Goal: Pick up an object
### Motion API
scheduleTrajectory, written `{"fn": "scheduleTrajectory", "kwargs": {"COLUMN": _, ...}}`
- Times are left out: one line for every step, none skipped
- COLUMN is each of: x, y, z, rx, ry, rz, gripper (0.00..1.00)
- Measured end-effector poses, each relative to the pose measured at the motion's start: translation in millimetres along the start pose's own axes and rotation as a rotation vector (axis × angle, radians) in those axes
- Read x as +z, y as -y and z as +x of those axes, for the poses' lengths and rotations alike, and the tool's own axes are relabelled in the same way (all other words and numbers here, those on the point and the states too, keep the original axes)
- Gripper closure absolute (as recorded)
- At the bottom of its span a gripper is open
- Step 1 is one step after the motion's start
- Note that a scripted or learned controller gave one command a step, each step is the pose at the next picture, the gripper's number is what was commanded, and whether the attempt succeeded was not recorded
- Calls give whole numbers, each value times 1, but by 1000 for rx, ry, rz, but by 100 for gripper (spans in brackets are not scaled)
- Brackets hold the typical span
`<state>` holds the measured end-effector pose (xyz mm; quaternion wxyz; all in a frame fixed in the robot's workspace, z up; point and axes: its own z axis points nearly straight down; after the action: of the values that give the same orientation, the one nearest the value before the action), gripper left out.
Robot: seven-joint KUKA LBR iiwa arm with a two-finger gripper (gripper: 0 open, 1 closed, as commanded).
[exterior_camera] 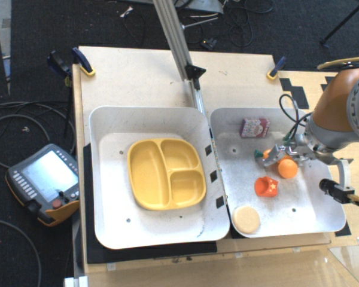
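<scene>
The right bin (pixel 299 217) holds a pink carton (pixel 254 127) at the back, an orange ball (pixel 287 168) in the middle, a small orange cup (pixel 265 186) in front of it and a tan round cookie (pixel 248 219) at the front edge. A small green and orange piece (pixel 264 155) lies left of the ball. My gripper (pixel 282 153) reaches in from the right, low over the bin, right beside the ball and that small piece. No object shows clearly between its fingers.
A yellow divided plate (pixel 166 173) lies in the left bin (pixel 107 130). A slanted metal pole (pixel 178 40) runs down to the ridge between the bins. A teach pendant (pixel 43 184) lies on the floor at left.
</scene>
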<state>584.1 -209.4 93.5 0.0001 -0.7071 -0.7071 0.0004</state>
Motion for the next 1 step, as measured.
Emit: {"fn": "scheduleTrajectory", "kwargs": {"x": -12, "y": -1, "z": 0, "rx": 0, "ry": 1, "rz": -4, "gripper": 100}}
